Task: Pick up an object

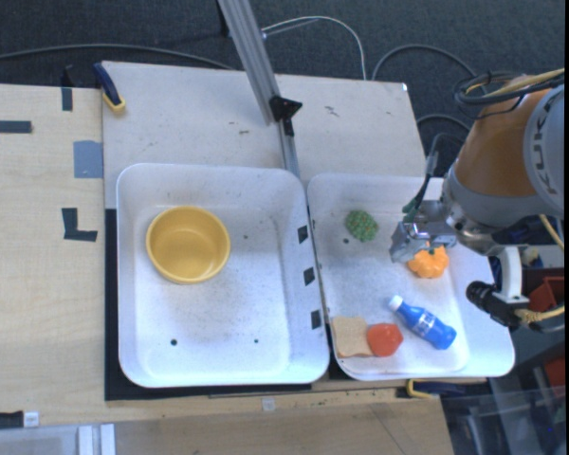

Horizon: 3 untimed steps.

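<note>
My gripper [419, 243] hangs low over the right bin [379, 282], at its right side, directly above and touching the top of an orange fruit-like object [430, 264]. A green bumpy object [361, 224] lies to the gripper's left. Near the bin's front edge rest a blue bottle with a white cap [423, 323], a red round object [384, 339] and a tan block [350, 336]. A yellow bowl [188, 244] sits in the left bin [218, 339].
A grey metal pole [256, 55] slants from the top down to the divide between the bins. Cables loop on the dark floor behind the bench. The arm's orange and grey body [507, 159] overhangs the right bin's right edge.
</note>
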{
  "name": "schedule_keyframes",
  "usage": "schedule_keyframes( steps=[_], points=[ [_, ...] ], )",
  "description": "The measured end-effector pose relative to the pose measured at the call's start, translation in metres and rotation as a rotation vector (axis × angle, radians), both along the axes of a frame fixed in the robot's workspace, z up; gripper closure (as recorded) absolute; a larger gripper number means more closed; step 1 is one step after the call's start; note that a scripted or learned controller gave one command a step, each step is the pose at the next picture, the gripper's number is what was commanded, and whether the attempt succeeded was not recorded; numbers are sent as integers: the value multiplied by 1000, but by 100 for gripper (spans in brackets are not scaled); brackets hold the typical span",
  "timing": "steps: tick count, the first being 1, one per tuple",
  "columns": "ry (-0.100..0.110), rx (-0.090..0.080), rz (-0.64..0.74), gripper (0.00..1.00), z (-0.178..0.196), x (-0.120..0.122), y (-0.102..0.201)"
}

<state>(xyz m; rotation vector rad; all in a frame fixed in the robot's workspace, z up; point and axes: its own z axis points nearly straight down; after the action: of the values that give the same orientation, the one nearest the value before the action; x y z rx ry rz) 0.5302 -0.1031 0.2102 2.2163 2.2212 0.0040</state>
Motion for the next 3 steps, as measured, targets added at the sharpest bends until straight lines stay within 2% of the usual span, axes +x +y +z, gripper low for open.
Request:
schedule_keyframes(
  steps=[1,2,3],
  points=[
    [1,0,0,100,40,1,0],
    [6,2,5,100,29,1,61],
    [6,3,5,100,36,-2,116]
  ],
)
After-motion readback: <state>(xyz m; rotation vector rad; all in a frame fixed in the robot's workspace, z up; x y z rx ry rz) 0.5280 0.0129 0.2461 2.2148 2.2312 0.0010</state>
